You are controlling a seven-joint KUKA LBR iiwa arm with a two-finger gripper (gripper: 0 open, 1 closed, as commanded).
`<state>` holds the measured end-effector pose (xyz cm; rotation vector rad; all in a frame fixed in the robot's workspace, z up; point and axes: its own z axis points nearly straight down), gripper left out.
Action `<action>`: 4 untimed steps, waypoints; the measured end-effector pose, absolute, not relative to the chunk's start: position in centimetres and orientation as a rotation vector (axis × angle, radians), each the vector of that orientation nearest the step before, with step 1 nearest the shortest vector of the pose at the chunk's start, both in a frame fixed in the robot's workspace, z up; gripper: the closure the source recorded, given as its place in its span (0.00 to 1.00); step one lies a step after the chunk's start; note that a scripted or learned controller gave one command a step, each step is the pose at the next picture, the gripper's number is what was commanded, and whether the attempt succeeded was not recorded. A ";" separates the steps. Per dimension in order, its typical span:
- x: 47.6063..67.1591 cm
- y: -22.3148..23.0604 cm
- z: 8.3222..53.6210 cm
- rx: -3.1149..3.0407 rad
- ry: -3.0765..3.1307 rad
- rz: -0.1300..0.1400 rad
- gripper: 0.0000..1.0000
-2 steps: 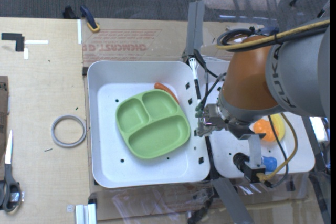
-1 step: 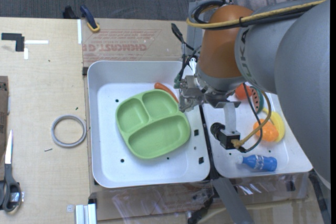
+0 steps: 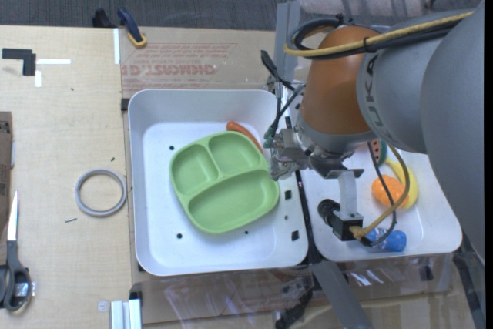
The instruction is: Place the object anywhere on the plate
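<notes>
The gripper [image 3: 283,156] hangs over the left bin's [image 3: 154,243] right edge, just beside the green divided plate [image 3: 223,181]; I cannot tell its state. An orange object [image 3: 243,132] lies against the plate's far rim, just left of the gripper.

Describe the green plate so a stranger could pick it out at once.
Start at the left white bin of the two on the bench. The green plate lies flat near its middle, tilted at an angle, just left of the arm's pincer. It is the one pale green thing, split into three compartments; the orange object behind it is far smaller.
</notes>
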<state>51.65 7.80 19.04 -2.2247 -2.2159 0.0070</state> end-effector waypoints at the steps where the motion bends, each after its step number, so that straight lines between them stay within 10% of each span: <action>1: 55.8 10.4 17.3 -2.221 -2.221 0.006 1.00; 3: 47.8 9.9 12.1 -2.224 -2.219 0.000 1.00; 4: 54.6 10.6 10.2 -2.222 -2.218 0.008 1.00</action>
